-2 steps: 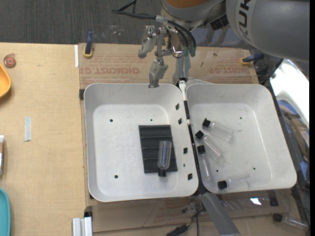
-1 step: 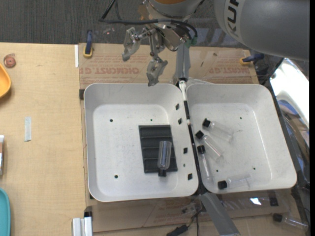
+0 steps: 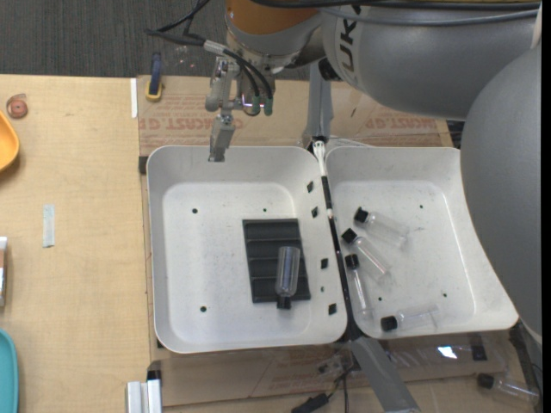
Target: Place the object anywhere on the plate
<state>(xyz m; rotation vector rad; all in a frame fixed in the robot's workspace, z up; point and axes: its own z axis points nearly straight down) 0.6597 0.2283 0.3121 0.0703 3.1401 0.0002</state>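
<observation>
A black ribbed plate [image 3: 262, 261] lies in the middle of the left bin [image 3: 185, 256]. A clear tube [image 3: 287, 271] with a black cap at its near end rests lengthwise on the plate's right half, and the cap reaches just past the plate's front edge. My gripper [image 3: 219, 144] hangs above the far rim of the left bin, well up and left of the plate, with nothing seen in it.
The right bin [image 3: 456, 256] holds several more clear tubes with black caps, among them one [image 3: 379, 224] near its far left and one [image 3: 408, 319] by its front wall. The arm's grey body covers the upper right. Tan bench lies to the left.
</observation>
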